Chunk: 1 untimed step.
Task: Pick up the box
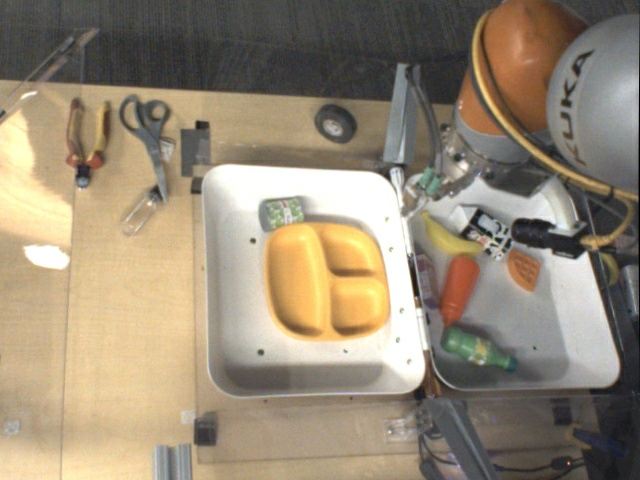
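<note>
Your arm (560,68) reaches in over the right bin (585,353), its claw (432,183) low at the bin's upper left corner; you cannot tell its state. The box (283,211) lies in the left bin (230,298), touching the yellow divided tray (325,278), well apart from the claw
</note>
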Tool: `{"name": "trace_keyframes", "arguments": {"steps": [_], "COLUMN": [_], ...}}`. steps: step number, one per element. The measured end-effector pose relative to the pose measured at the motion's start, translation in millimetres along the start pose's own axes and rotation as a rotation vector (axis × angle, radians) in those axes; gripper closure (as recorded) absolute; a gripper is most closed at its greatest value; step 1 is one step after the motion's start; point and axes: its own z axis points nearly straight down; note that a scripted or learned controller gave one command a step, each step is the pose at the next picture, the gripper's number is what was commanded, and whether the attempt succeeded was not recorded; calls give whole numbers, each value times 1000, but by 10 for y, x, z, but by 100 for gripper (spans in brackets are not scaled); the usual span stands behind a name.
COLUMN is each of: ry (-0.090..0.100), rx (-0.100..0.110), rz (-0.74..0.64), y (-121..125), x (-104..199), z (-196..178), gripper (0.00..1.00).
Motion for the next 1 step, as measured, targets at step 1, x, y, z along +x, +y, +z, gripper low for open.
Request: {"name": "trace_keyframes", "arguments": {"steps": [1], "ry": [-1], "rx": [-1], "rz": [-507], "y": [-26], "x": [-99], "z": [-34], "gripper": [100]}}
